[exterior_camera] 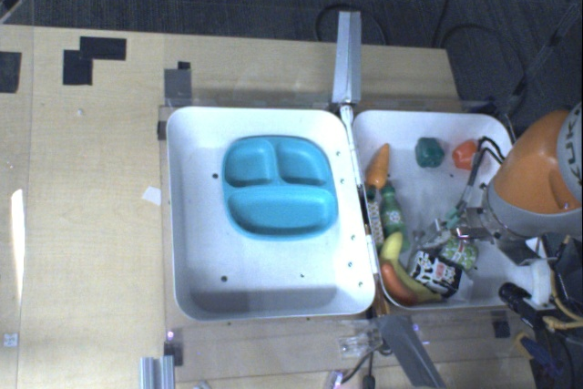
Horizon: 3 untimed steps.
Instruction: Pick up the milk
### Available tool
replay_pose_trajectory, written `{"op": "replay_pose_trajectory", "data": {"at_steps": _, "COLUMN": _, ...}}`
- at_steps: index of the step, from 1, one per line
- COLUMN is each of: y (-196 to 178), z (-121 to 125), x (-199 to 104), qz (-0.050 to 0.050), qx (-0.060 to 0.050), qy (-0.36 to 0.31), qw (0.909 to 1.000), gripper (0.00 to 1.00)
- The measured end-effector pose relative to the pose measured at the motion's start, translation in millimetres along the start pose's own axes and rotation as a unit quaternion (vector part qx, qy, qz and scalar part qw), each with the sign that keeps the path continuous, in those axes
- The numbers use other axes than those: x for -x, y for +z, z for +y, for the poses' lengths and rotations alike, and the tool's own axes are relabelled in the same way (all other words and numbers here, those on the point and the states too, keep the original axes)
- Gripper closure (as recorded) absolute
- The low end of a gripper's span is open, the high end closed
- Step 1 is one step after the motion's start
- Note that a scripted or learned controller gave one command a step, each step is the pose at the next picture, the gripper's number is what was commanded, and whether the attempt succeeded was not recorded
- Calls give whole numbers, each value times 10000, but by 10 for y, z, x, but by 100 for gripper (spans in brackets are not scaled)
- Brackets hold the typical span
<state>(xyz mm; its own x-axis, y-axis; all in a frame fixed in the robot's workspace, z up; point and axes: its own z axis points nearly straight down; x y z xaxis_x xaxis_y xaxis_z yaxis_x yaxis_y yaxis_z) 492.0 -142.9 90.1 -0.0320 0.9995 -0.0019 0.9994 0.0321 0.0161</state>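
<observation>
Hovering gripper (453, 237) over milk (434, 270) | jaws: cannot tell | risk: banana (407, 285) touching carton, may drag or block grasp

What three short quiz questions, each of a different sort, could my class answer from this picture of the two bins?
1. True or false: the blue three-compartment plastic plate lies in the right white bin.
2. Which lies nearest the black-and-white milk carton: A the yellow banana, B the dark green block, C the orange carrot?
3. Fill in: the gripper is above the ___ bin.

Key: 1 false; 2 A; 3 right.
</observation>
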Motion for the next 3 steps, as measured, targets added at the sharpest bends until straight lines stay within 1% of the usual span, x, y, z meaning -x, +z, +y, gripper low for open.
{"op": "replay_pose_trajectory", "data": {"at_steps": 1, "y": -29, "z": 4, "x": -397, "qz": -101, "qx": 45, "qy": 799, "qw": 9967, "gripper": 0}}
{"op": "replay_pose_trajectory", "data": {"at_steps": 2, "y": 2, "z": 1, "x": -153, "qz": 0, "qx": -3, "qy": 709, "qw": 9975, "gripper": 0}}
{"op": "replay_pose_trajectory", "data": {"at_steps": 3, "y": -53, "z": 36, "x": -425, "qz": -140, "qx": 91, "qy": -317, "qw": 9994, "gripper": 0}}
